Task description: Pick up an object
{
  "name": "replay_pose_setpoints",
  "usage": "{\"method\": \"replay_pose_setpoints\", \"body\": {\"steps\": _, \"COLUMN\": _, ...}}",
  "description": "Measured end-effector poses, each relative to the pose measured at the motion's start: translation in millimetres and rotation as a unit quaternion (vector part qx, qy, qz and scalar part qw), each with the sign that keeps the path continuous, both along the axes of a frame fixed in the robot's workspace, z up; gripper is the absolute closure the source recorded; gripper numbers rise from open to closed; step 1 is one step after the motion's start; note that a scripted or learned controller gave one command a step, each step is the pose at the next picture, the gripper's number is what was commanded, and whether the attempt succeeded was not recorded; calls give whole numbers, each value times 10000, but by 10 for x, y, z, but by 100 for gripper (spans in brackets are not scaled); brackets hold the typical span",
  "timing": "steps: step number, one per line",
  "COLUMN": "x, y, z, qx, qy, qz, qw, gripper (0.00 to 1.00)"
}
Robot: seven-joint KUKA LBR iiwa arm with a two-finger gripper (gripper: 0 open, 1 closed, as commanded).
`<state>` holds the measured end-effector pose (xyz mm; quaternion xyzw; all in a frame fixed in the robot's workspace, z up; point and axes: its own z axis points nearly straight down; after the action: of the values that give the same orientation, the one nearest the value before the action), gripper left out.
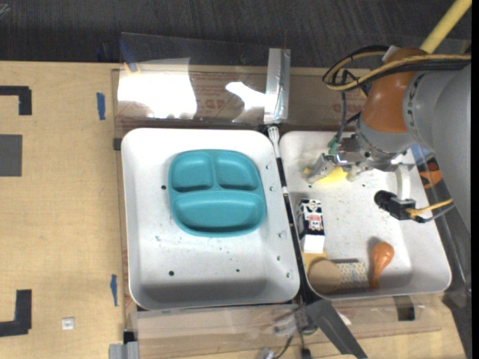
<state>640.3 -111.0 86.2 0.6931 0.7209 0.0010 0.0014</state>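
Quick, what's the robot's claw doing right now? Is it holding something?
Gripper: low in the right bin, right at a yellow object; open or shut cannot be told, so no hold is confirmed.

Left bin [142, 223]: white, dark-speckled. On it, divided plate [217, 191]: teal. Right of that plate: small carton [311, 217], black and white print with red marks; yellow object [333, 175]; orange spoon-like piece [380, 258]; tan brush [337, 273].

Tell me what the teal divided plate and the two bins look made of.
Teal divided plate: likely moulded plastic or silicone, matte to satin; its colour is even, its compartment edges are rounded and it shows only soft highlights. Left bin and right bin: probably thin formed plastic, semi-gloss white, with rounded corners and rolled rims, speckled with dark marks.
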Motion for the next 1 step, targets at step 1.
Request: {"method": "replay_pose_setpoints", "body": {"steps": 1, "x": 241, "y": -447, "z": -13, "qx": 7, "qy": 72, "qz": 68, "qw": 10000, "gripper": 0}}
